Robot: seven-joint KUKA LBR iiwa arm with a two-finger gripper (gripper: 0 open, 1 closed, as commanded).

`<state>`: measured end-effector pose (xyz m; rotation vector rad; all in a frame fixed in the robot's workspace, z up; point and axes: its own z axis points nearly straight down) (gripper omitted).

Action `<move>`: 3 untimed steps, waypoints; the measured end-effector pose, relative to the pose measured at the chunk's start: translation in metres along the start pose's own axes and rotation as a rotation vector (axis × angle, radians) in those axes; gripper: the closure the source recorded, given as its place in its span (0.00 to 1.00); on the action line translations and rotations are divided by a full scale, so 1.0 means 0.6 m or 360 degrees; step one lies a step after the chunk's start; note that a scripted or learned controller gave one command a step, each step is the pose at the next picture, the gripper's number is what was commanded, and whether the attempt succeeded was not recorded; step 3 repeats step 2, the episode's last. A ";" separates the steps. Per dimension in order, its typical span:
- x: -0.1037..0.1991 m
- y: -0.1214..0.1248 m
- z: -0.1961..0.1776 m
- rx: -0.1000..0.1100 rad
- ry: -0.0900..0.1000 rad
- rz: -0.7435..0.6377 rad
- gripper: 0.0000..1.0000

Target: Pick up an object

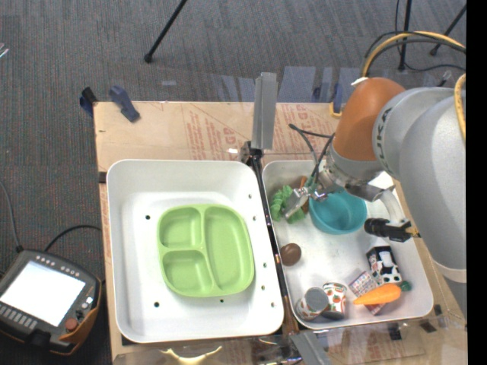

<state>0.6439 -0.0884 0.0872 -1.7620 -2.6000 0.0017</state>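
Green leafy toy (283, 201) at 10 o'clock of right bin (423, 280), against left wall. Gripper (306, 197) low just beside it, w/ teal bowl (338, 213) at 4 o'clock, prob. lining up a grab. Finger opening: can't tell; nothing visibly held.

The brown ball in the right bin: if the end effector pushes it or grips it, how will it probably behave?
The brown ball looks round and smooth, so a push would probably make it roll across the bin floor. It lies apart from other things, so nothing would stop it soon. Its curved surface may slip from two fingers.
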 end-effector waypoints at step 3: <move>0.114 0.034 -0.240 -0.0017 -0.0003 0.0240 1.00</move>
